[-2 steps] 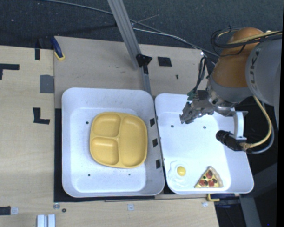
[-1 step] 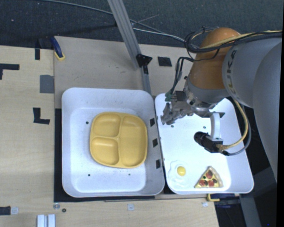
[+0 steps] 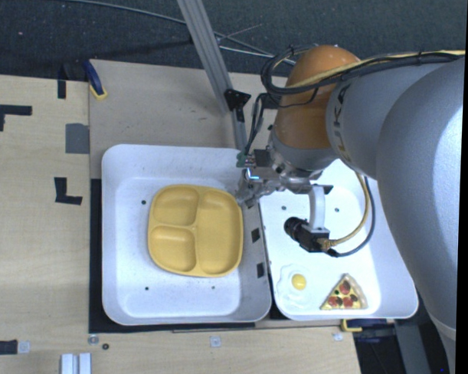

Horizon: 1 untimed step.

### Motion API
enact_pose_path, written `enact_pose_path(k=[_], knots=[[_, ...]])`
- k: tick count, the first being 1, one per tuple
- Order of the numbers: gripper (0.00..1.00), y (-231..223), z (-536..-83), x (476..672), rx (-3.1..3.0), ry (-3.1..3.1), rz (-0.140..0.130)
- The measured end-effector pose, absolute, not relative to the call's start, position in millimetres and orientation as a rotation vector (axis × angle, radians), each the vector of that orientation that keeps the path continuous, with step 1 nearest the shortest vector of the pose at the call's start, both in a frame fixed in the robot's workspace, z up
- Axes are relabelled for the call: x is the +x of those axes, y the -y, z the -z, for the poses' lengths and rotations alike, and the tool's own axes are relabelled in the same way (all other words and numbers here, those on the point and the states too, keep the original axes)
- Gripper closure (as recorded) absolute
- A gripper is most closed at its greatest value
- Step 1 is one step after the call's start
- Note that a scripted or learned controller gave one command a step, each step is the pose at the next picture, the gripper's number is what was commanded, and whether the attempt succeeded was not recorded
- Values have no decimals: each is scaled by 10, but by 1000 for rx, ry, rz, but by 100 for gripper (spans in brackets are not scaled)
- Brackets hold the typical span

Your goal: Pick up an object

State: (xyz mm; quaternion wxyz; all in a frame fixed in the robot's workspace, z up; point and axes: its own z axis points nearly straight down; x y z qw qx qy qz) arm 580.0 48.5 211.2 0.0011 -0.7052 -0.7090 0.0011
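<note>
Yellow tray (image 3: 195, 230) lies flat; long axis upright.

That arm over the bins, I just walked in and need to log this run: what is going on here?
A grey arm with an orange band reaches in from the right and hangs over the gap between the two white bins. Its claw sits near the upper right corner of the yellow divided plate, which lies flat in the left bin. Nothing can be seen held. In the right bin lie a toy fried egg and a toy pizza slice, both untouched.
</note>
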Motion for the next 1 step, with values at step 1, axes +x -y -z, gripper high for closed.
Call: enact_pose_path(k=[1], knots=[[100, -1017, -2252, 5831, -2213, 2228, 0]])
